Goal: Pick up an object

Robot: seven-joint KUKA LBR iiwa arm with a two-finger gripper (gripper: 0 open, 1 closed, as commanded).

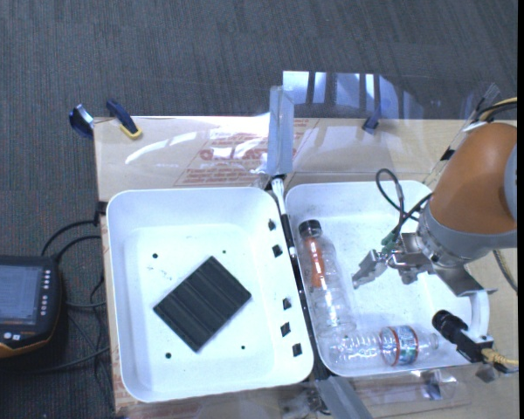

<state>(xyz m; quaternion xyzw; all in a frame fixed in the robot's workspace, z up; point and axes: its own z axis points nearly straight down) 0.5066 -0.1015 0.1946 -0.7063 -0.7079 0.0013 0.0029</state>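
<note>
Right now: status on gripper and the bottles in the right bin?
Gripper above right bin, holding nothing. Two clear bottles beneath: one with orange label, one along the near wall. Nothing blocking either.

At the right edge of the frame the arm point(472, 201) shows a broad, rounded orange band, smooth and glossy, with a grey ring beneath it where the wrist begins. A thin black cable point(391, 192) loops out from the wrist housing on its left side, and lighter cables run along the upper right of the orange section. The gripper point(374, 267) is a compact silver-grey metal block with small green-tinted parts near its mount.
</note>
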